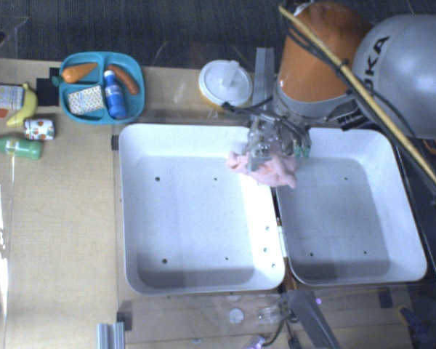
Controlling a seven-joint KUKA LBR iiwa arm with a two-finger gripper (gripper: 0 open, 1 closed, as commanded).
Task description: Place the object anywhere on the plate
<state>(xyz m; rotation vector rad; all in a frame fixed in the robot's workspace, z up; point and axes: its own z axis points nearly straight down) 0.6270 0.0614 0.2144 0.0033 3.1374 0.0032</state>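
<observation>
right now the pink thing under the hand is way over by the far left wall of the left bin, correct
Not quite. In the camera view the pink thing under the hand lies at the divide between the two bins, over the left bin's right edge, not by its far left wall.

We look down from one fixed camera set above the table (pixel 58 217), tilted so the far edge lies at the top and the near edge at the bottom. It stands far enough back that we take in both white bins whole: the left bin (pixel 196 267) and the right bin (pixel 349 260) sit side by side across the middle. Dark floor (pixel 131 6) runs along the top. The arm (pixel 363 57) enters from the right and looms large, being nearer the lens than the bins below it.
</observation>
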